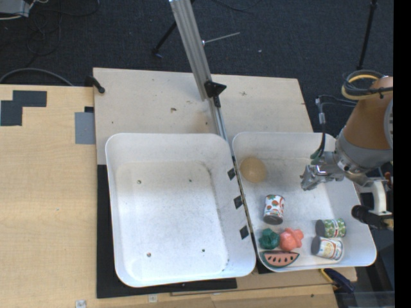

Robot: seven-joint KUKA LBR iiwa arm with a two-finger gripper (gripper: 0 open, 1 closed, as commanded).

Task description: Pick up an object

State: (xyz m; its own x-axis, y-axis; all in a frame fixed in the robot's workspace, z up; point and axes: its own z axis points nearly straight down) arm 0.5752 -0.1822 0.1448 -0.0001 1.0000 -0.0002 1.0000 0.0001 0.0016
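Apparently mid-approach, the claw (313, 176) hovers over the right bin (282, 140), right of the tan ball (253, 170) and above the strawberry-label can (273, 208), a likely target; its grip state is unreadable.

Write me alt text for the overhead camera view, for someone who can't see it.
A grey and orange robot arm reaches from the right, its gripper hovering over the right white bin, which holds a tan ball, small cans, a watermelon slice toy and other toy food. The left white bin sits beside it on a wooden bench.
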